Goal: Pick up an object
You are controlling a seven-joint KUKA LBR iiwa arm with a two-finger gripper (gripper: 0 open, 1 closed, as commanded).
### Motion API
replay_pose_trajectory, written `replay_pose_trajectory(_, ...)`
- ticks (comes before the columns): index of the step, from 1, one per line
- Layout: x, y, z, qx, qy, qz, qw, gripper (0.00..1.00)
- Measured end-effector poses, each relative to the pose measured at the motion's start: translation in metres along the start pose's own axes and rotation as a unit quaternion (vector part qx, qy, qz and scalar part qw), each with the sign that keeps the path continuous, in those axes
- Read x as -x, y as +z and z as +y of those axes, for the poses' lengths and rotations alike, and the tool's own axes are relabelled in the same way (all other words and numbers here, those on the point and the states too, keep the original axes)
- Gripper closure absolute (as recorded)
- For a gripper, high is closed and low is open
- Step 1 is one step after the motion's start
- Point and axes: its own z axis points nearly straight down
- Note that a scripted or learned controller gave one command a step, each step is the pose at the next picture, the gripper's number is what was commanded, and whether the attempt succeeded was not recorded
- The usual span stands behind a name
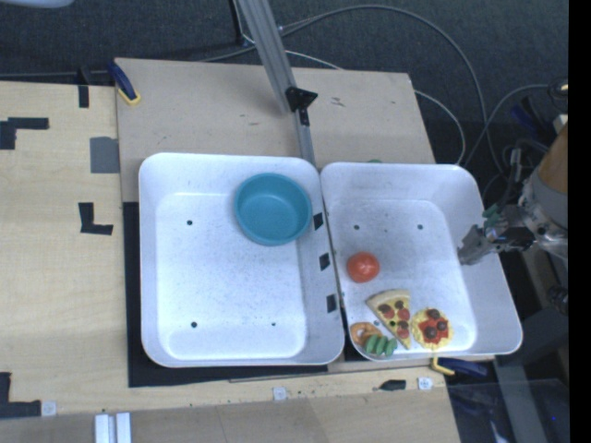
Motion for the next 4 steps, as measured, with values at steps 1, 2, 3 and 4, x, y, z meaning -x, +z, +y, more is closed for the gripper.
replay_pose_trajectory(1,-0.053,0.003,0.002,-0.001,-0.002,0.0,1.0,1.0)
replay_pose_trajectory(2,-0.106,-0.005,0.015,-0.001,-0.002,0.001,1.0,1.0)
replay_pose_trajectory(3,-0.163,-0.009,0.028,-0.001,-0.002,0.001,1.0,1.0)
replay_pose_trajectory(4,-0.203,-0.006,0.039,-0.001,-0.002,0.0,1.0,1.0)
